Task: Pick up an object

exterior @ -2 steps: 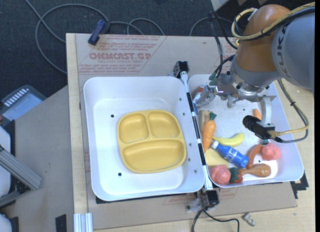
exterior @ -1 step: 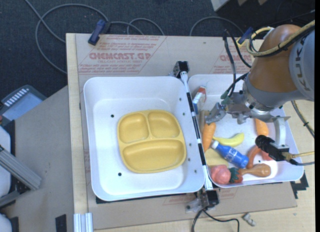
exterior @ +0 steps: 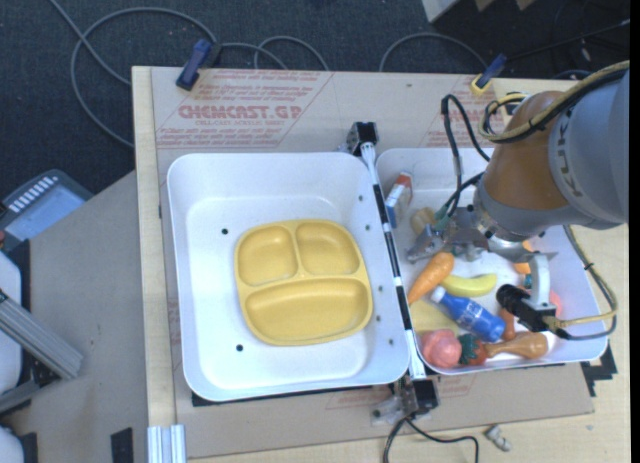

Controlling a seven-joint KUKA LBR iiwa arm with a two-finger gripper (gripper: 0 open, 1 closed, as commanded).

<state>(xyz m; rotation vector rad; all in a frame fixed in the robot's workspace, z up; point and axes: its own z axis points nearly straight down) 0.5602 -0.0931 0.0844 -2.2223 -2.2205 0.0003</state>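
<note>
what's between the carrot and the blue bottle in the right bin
In the camera view, a yellow banana lies between the carrot and the blue bottle, just right of the carrot and above the bottle.

Yellow divided plate (exterior: 300, 281) lies in left bin (exterior: 200, 191).

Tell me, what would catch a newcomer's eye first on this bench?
Probably the yellow divided plate, lying alone in the middle of the left white bin. Next, the big grey arm with its orange band leaning in from the right over the right bin. Under it sits a bright jumble of toys: an orange carrot, a yellow banana, a blue bottle and a pink ball.
</note>
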